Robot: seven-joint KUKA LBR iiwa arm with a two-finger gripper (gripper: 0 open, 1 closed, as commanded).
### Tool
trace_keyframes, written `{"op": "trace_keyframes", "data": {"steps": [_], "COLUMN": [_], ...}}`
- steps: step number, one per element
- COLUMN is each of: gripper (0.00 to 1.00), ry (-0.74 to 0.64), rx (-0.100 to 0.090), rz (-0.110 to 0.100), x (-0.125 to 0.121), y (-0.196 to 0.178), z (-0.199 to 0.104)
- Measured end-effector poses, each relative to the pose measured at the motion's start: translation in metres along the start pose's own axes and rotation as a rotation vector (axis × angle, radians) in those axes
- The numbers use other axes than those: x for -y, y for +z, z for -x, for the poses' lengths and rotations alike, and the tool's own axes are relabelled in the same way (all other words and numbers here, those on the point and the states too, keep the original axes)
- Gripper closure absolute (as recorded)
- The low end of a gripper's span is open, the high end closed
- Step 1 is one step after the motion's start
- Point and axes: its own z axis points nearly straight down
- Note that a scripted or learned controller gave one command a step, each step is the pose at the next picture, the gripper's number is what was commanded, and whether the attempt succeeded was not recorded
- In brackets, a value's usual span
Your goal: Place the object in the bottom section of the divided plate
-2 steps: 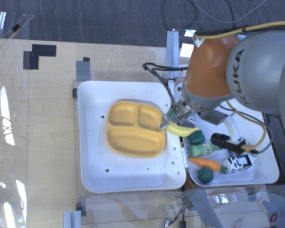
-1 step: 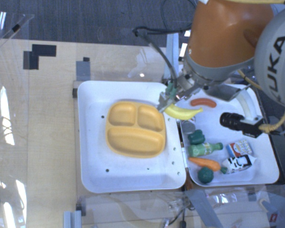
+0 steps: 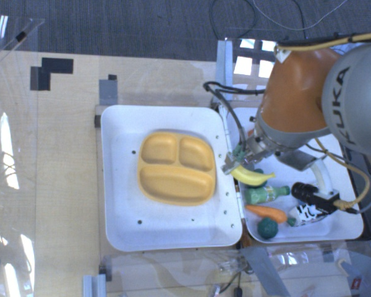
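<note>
I see the gripper (image 3: 239, 160) low over the right bin (image 3: 352, 228), just above the banana (image 3: 252, 177); I cannot tell its state. The banana lies right of the plate (image 3: 176, 167), whose bottom section waits, so I judge a pick comes first.

A bulky arm (image 3: 334, 91) is seen, its rounded casing grey and marked "KUKA" in dark letters. A broad orange band (image 3: 294, 88) is set above the wrist. Black and yellow cables are looped around it, and a small metallic gripper (image 3: 240, 158) is fitted below.
</note>
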Motion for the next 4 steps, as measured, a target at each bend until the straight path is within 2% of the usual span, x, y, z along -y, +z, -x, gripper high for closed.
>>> {"op": "trace_keyframes", "data": {"steps": [1, 2, 3, 4], "gripper": [1.0, 1.0, 1.0, 1.0], "ry": [-0.145, -0.038, -0.153, -0.145], "rx": [0.0, 0.001, 0.001, 0.001], "rz": [0.002, 0.001, 0.004, 0.002], "x": [-0.084, -0.028, -0.085, -0.032], "y": [0.019, 0.063, 0.054, 0.062], "z": [-0.007, 0.063, 0.005, 0.08]}}
